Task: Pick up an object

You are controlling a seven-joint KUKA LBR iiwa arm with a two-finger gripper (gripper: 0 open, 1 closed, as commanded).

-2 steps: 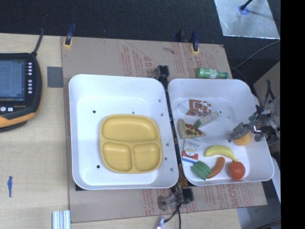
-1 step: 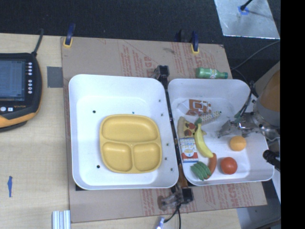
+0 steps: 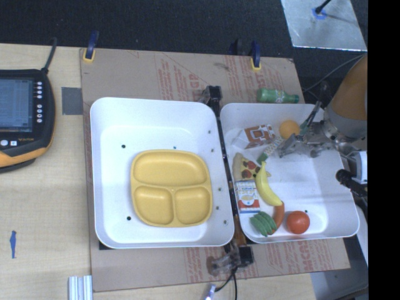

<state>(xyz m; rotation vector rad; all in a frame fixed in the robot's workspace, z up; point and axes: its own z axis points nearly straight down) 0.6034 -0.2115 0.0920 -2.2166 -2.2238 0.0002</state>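
While the gripper (image 3: 289,147) hovers in the right bin (image 3: 325,186) beside an orange (image 3: 288,129), fingers apart, the banana (image 3: 267,186) and tomato (image 3: 298,222) lie untouched.

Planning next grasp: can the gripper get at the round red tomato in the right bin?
Probably yes. The round red tomato lies open from above near the front wall; the gripper sits farther back. An orange carrot beside it may crowd.
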